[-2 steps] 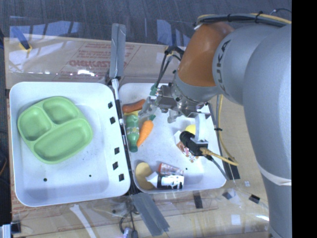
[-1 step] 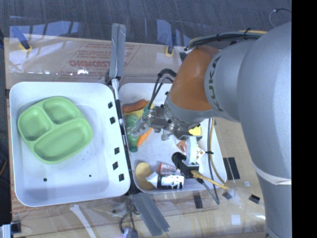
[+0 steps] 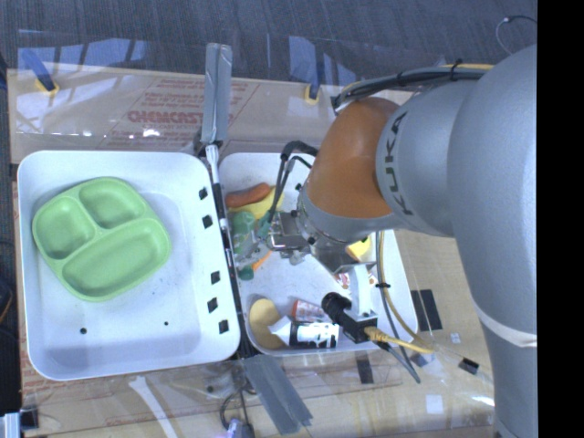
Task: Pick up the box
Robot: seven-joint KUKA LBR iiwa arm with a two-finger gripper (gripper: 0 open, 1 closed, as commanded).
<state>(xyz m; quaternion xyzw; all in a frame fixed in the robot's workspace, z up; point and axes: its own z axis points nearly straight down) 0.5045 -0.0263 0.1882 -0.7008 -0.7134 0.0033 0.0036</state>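
Apparently the box [image 3: 307,310], a small red-and-white carton, lies near the right bin's [image 3: 239,164] front edge, lengthwise along it. The gripper [image 3: 276,235] hangs nearer the bin's middle; its opening I cannot tell.

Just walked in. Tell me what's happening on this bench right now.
A grey KUKA arm with an orange band reaches from the right over the right bin, which holds a jumble of small items. Its end effector sits low among them near the bin's left side, by an orange item; whether it holds anything cannot be told. The box it is meant to pick up is not clearly identifiable. The left bin holds a green divided plate.
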